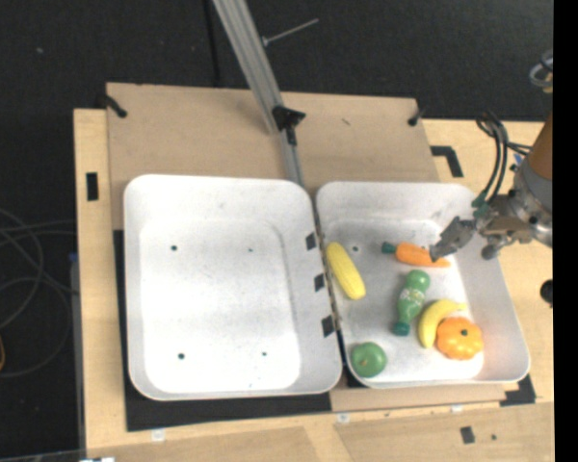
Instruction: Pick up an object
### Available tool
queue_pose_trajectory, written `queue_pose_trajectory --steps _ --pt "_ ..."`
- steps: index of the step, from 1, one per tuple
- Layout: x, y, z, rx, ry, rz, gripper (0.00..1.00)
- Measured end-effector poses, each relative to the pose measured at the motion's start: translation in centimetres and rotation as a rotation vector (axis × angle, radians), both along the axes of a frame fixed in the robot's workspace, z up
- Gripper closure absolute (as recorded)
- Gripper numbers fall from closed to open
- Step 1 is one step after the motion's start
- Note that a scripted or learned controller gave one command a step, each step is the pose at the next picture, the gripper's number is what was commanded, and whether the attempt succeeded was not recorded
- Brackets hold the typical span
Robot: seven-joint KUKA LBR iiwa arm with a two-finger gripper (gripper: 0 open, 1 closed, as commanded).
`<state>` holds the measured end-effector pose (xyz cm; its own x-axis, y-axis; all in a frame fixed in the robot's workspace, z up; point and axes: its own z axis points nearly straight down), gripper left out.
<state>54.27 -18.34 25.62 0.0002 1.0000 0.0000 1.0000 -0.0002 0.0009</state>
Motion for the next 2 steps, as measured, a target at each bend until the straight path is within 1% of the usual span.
queue_pose_trajectory --steps 1,2 --pt "-0.3 -0.3 -4.2 0.000 0.004 -0.001 0.00" --pt "-0.2 0.2 -8.5 0.000 0.004 0.000 0.00"
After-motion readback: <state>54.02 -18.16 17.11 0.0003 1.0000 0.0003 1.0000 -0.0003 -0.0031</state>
